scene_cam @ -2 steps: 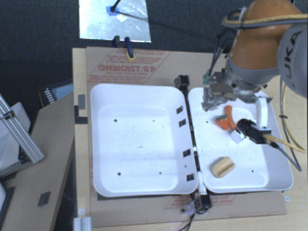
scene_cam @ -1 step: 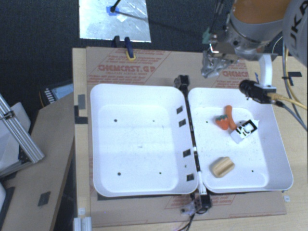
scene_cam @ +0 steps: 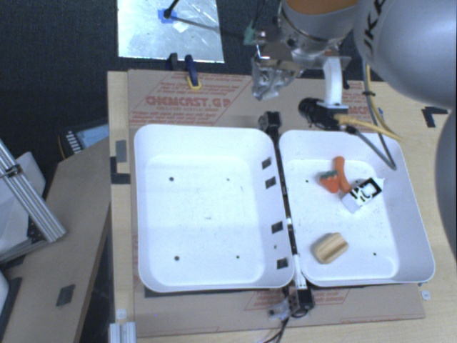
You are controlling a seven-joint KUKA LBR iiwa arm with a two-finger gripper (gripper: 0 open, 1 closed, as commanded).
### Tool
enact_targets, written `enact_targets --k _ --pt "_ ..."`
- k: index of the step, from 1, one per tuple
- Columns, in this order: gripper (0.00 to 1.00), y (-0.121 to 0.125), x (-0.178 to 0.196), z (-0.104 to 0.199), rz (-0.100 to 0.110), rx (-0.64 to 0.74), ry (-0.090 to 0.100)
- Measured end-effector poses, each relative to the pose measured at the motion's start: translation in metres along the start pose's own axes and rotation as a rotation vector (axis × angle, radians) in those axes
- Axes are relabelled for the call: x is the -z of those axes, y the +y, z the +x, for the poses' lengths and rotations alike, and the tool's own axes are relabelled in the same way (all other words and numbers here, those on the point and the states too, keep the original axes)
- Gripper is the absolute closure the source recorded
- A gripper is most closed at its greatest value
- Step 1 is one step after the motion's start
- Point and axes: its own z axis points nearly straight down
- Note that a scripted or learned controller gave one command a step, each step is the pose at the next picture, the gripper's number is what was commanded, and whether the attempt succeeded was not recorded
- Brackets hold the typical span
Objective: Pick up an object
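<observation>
Orange piece (scene_cam: 334,177), white tag block (scene_cam: 363,192) and tan block (scene_cam: 329,247) lie ungripped in the right bin (scene_cam: 407,263), so we judge the raised gripper (scene_cam: 268,83) empty; jaw opening indiscernible.

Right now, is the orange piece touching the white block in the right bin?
Touching. The camera view shows the orange piece lying against the white block's left edge, with no bin floor between them.
</observation>
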Motion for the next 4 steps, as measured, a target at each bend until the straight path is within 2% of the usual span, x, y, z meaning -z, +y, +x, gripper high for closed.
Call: enact_targets --k 1,2,3,4 --pt "1.00 -0.055 -0.045 -0.074 0.011 -0.016 -0.005" --pt "1.00 -0.108 -0.032 -0.203 0.002 -0.024 -0.008" --pt "1.00 -0.071 0.046 -0.146 -0.007 -0.001 -0.002" --pt "1.00 -0.123 -0.045 -0.199 0.013 -0.015 -0.002"
